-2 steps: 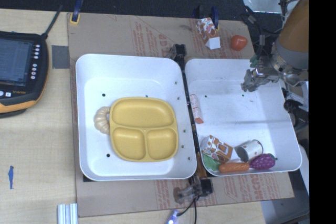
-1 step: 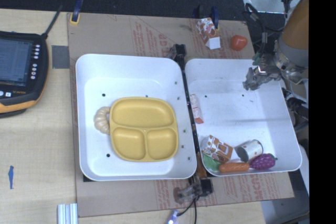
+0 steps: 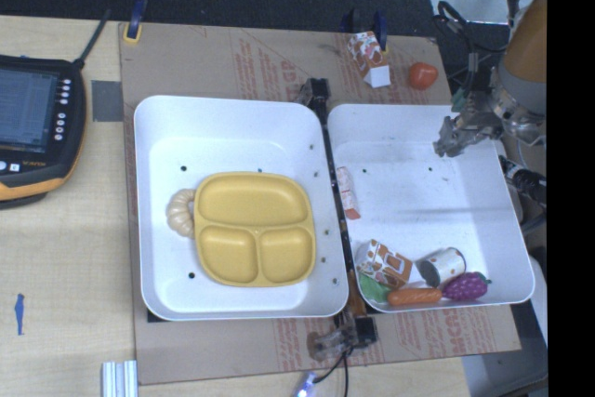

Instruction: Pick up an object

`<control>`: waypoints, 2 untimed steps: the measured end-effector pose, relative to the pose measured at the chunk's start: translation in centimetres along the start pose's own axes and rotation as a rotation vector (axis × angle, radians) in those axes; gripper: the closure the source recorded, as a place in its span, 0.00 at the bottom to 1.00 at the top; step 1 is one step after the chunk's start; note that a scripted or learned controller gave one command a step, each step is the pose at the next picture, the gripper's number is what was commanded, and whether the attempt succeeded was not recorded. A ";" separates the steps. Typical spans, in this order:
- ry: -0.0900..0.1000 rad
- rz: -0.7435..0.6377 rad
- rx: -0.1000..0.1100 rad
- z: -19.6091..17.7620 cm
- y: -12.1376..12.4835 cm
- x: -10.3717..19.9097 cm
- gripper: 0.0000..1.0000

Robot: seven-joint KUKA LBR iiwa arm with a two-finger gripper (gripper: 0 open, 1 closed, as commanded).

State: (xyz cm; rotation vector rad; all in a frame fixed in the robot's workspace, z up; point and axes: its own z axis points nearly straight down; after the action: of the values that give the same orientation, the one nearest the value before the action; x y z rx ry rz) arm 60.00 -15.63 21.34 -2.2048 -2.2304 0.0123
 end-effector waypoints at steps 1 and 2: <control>-0.001 -0.001 0.000 -1.0 0.0 -0.1 1.00; -0.001 -0.003 0.000 -2.1 0.0 -0.2 1.00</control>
State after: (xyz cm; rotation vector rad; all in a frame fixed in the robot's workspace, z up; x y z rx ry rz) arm 60.02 -15.85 23.40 -2.2021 -2.2349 0.0136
